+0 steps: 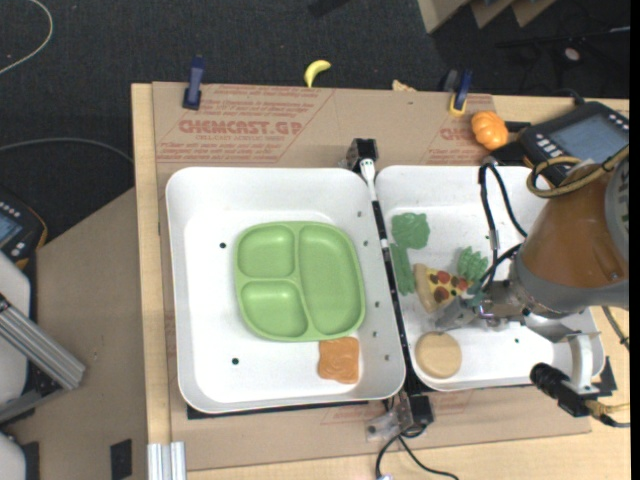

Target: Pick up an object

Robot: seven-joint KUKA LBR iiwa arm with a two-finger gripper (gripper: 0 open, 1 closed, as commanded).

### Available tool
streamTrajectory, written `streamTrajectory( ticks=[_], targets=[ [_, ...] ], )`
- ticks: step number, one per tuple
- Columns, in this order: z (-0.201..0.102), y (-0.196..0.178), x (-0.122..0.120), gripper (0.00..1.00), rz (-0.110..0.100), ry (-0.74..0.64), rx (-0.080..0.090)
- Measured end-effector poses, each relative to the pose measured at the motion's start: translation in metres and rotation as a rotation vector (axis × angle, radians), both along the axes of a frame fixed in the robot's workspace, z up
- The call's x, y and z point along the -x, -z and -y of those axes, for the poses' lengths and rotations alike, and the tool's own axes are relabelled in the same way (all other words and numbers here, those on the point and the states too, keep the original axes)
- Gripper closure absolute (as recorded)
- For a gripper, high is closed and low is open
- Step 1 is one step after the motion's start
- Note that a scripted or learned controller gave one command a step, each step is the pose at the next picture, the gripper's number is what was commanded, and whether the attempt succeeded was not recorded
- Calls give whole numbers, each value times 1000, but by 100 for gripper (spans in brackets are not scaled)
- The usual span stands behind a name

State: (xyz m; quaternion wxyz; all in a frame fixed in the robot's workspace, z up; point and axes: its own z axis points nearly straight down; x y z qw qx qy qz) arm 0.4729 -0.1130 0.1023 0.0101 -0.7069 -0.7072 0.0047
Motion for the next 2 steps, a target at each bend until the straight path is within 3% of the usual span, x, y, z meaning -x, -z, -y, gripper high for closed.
streamTrajectory(
  ticks=[1,2],
  targets=[
    [4,16,-72,0,26,-3,8],
    [-20,13,-54,0,33,2,11]
  ],
)
